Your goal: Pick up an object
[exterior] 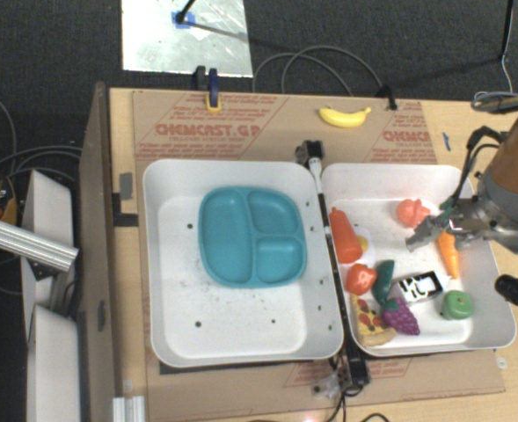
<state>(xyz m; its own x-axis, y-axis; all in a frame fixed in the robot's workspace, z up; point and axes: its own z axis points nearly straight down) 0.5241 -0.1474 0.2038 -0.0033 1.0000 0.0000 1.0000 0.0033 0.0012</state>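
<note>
- Two-finger gripper (pixel 427 229): low over the right white bin (pixel 505 323); finger spread cannot be told; nothing seen held.
- Nearest targets: small orange plastic carrot (pixel 449 255) and salmon-pink toy (pixel 410 210), just beside it.
- Step: approach, judged; next calls for centring, then closing.

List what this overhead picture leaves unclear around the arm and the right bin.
- Hand: blurred and small in the camera view, so its grip state is unreadable.
- Carrot: its top end lies under the hand; contact cannot be told.
- Arm: cut off by the right edge.
- Black-and-white item: too small to identify.
</note>
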